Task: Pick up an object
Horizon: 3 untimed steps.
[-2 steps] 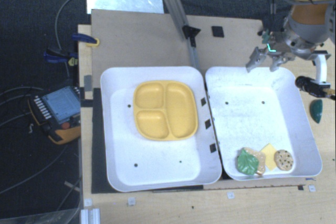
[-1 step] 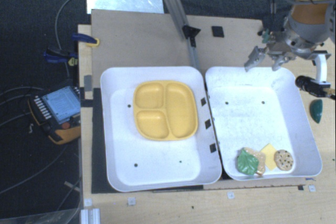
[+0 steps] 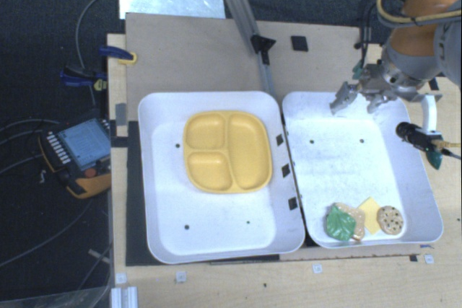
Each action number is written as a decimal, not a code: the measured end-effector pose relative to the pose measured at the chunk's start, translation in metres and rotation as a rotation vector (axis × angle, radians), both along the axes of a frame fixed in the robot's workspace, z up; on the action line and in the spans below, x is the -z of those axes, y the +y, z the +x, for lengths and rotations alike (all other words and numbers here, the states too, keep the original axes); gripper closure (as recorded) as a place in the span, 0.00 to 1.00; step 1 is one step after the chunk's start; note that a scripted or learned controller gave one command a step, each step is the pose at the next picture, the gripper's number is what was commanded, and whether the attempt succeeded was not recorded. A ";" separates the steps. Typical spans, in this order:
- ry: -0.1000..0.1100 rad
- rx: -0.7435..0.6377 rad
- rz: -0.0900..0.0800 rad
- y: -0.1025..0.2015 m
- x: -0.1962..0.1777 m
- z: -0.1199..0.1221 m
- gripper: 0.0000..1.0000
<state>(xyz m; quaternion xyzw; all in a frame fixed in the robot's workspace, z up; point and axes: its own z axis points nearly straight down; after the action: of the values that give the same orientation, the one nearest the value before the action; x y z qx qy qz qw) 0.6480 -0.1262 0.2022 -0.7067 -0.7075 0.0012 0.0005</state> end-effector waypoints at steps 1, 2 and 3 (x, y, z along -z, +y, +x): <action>-0.001 -0.004 0.001 0.006 0.048 0.008 0.00; 0.001 -0.002 0.001 0.010 0.109 0.002 0.00; -0.007 -0.005 0.000 0.010 0.094 0.004 1.00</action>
<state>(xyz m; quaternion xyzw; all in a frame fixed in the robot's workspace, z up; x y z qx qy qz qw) 0.6525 -0.1167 0.1087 -0.7051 -0.7091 -0.0015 -0.0020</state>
